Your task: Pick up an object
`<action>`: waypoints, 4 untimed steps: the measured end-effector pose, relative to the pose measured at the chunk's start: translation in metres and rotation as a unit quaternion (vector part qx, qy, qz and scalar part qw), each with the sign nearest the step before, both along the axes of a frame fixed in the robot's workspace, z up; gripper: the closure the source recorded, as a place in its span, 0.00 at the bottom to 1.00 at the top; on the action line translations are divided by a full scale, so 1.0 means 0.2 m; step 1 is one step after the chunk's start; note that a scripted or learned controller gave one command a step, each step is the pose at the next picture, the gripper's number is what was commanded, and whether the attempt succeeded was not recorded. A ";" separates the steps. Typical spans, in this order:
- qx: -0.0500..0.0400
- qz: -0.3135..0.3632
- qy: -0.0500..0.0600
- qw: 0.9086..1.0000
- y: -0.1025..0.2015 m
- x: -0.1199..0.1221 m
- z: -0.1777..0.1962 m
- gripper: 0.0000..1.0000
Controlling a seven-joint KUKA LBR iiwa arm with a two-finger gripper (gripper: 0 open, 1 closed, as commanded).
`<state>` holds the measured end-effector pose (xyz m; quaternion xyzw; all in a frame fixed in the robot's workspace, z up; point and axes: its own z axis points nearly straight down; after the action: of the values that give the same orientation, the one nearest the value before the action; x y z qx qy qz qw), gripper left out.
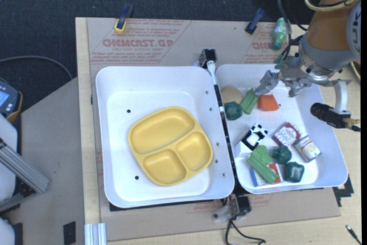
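My gripper [281,88] hangs over the back of the right bin [338,163], its fingers spread open and nothing between them. Just below and slightly left of it lies an orange block [268,102]. A long light green piece [249,101] leans beside the block, close to the left fingertip [265,84]. A dark green round toy [233,110] and a tan round thing [231,93] sit by the bin's left wall.
Toward the front of the right bin lie a black-and-white toy [254,136], a red-white packet [285,135], a small can [308,148], and several green toys [264,162]. The left bin [109,89] holds a yellow divided plate [170,145].
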<state>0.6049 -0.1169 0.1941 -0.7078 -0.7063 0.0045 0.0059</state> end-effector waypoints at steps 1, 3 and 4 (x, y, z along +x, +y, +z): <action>-0.001 0.001 -0.008 1.000 0.00 0.02 0.04 0.00; 0.000 0.001 -0.004 1.000 0.02 0.00 -0.39 0.00; -0.001 0.001 -0.006 1.000 0.02 -0.01 -0.55 0.00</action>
<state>0.6038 -0.1124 0.0833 -0.7074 -0.7068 0.0013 0.0013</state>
